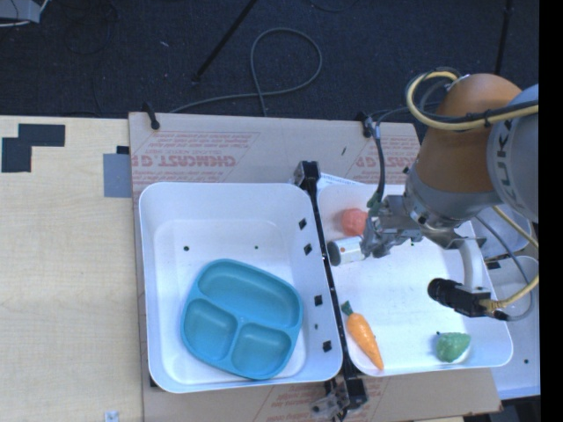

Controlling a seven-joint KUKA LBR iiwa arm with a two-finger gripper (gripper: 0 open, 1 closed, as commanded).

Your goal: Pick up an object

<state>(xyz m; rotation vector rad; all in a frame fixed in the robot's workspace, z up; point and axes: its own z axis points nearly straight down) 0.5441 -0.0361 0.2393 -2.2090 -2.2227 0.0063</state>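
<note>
Likely target is the pink-red object [353, 221] at the back of the right bin [493, 352], near the divider. End effector [374, 240] sits just beside it, low over the bin — can't tell what it's doing. Best approach: centre over the object before closing, stay off the divider. Carrot [365, 338] and green object [452, 346] lie at the front — well apart. Blue tray [242, 319] sits in the left bin.

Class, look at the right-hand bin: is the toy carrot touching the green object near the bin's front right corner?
Apart. The camera view shows the toy carrot by the bin's left edge and the green object toward the right, with bare white bin floor plainly between them.
</note>
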